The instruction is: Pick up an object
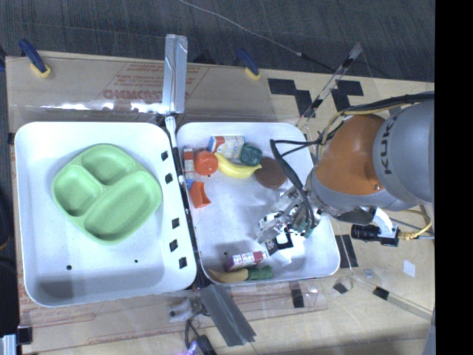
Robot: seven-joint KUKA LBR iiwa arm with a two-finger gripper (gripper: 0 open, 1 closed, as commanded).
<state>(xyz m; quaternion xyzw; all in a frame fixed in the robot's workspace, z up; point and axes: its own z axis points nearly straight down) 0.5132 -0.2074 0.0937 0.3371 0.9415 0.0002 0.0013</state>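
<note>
My gripper [275,231] hangs low over the right bin [222,231], near its right middle, with bare white floor beneath it. I see nothing between its fingers, and their state is not readable from above. At the bin's far side lie a yellow banana [235,170], an orange round item [206,163], a small carton [229,146], a dark green item [250,154] and a brown disc [272,173]. An orange wedge [198,194] sits at the left wall. Along the near wall lie a red-white packet [246,259], a second banana [229,276] and a green piece [260,273].
The left bin [44,265] holds a green three-part plate [107,191]. A metal divider bar [175,72] stands between the bins at the back. Blue clamps [35,58] grip the far bench edge. Cables run beside the arm's orange band [353,161].
</note>
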